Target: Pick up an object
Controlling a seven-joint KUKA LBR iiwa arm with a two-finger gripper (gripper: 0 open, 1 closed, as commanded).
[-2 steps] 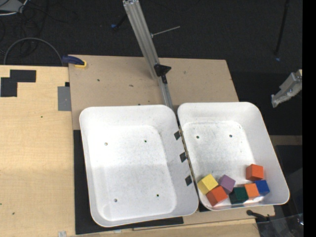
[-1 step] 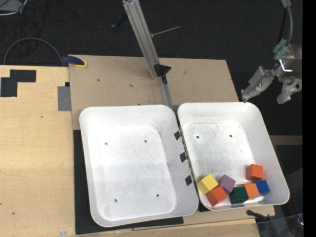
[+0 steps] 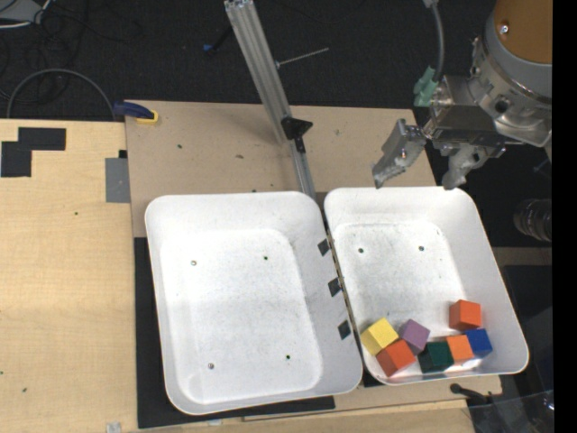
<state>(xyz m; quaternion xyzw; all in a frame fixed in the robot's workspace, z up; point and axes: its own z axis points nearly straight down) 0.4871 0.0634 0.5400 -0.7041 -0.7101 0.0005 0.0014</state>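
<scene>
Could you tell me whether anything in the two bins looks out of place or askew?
Nothing looks damaged or spilled. The blocks are all bunched in the near corner of the right bin, tilted at mixed angles.

So the arm point(image 3: 518, 43) is mostly a chunky grey metal thing, rounded body, with a fat orange band point(image 3: 525, 12) up at about 1 o'clock in the shot. There's a tiny white dot on the orange part. Below the band it goes silvery with a ribbed ring look, then a darker boxy wrist block point(image 3: 469, 120). A grey cable point(image 3: 435, 25) loops off the top and runs to a little teal-green connector piece point(image 3: 425, 86) on the 9 o'clock side of the wrist. The gripper point(image 3: 424, 174) has two pale grey fingers point(image 3: 395, 156), flat and angular, kind of blade-shaped, with dark recesses in them. Overall pretty industrial looking, bare metal everywhere.
</scene>
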